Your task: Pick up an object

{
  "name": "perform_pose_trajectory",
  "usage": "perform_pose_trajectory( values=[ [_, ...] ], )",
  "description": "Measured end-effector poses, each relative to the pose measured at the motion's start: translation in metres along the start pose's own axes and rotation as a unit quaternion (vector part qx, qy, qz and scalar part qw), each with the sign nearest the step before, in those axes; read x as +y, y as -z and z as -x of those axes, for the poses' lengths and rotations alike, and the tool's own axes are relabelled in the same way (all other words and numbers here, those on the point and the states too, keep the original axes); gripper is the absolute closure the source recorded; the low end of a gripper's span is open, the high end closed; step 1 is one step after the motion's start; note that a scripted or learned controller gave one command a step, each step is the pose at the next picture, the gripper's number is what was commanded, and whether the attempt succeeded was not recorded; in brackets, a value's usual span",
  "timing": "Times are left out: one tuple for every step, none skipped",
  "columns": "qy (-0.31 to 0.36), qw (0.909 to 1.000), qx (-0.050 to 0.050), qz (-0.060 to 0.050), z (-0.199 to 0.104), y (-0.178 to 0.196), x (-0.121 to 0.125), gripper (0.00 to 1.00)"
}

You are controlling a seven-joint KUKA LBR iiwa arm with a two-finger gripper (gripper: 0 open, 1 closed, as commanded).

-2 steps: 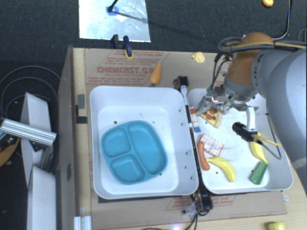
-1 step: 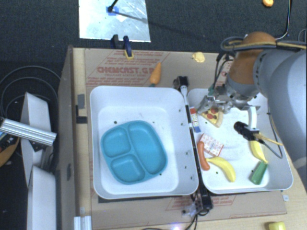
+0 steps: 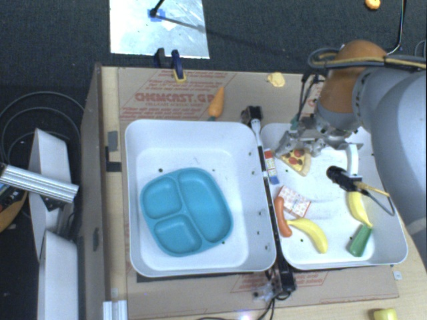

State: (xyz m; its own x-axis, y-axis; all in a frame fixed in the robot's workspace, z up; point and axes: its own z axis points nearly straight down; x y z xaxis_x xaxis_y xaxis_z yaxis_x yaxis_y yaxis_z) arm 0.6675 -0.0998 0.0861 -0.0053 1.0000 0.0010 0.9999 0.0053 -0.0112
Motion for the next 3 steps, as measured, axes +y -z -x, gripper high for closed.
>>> perform_pose_trajectory(
  values=[
    [-0.002,1.0000,-0.002,0.007,-0.0025,-0.0005,-0.0078,0.00],
    [0.000,1.0000,-0.001,0.000,-0.0023,-0.0001,-0.0005,0.00],
    [-0.001,1.0000,-0.006,0.000,-0.0081,-0.0001,-0.0011,0.00]
  ],
)
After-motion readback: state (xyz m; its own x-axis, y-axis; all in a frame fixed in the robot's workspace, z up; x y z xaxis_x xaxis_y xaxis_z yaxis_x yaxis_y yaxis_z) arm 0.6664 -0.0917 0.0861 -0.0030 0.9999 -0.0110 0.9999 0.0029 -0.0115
